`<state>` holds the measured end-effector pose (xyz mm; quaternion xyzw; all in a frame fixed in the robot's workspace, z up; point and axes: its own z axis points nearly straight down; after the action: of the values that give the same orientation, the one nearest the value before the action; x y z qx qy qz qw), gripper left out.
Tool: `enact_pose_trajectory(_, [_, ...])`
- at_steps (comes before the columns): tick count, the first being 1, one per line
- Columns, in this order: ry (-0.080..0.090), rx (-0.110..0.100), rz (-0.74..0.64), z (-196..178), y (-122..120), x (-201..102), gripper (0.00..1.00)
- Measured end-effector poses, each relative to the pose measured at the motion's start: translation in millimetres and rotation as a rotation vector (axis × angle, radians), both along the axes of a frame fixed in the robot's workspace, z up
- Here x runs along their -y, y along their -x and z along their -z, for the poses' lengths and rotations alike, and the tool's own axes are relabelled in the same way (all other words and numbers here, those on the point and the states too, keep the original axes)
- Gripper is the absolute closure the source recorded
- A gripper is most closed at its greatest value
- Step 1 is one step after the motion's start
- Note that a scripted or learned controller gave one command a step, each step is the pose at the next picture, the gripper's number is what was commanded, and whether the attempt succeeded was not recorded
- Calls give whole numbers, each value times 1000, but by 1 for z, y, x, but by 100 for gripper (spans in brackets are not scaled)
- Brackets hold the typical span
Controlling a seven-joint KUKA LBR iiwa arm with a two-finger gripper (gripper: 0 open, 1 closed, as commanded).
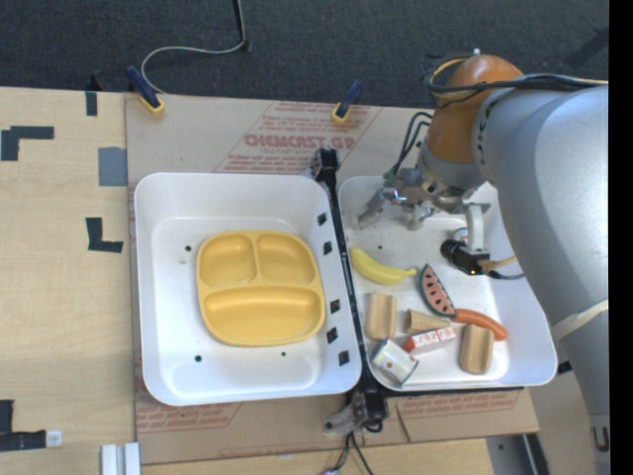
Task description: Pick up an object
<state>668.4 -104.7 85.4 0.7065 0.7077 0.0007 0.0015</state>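
The gripper [391, 203] looks open and empty, hovering just above that banana [381, 268], probably light rigid plastic, so grab mid-curve.

Yellow divided plate [261, 287], yellow banana [380, 268], red-and-green watermelon slice [436, 292], white bins [158, 265].

This looks like a robotics lab. An industrial arm [554, 166] reaches over a bench [59, 295] covered with printed cardboard [287, 142] held by clamps [144, 89] at its far edge. Black tape marks [99, 236] sit at the bench's left side, cables [188, 52] trail across dark carpet [396, 18], and toy food fills the right bin [529, 359].
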Motion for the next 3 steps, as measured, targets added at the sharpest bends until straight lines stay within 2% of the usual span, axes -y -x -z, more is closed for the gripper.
enact_pose_trajectory(1, [1, -1, 1, -1, 50, -6, 0])
enact_pose_trajectory(2, [0, 0, -1, 0, -1, 2, 0])
enact_pose_trajectory(3, [1, -1, 1, -1, 60, -5, 0])
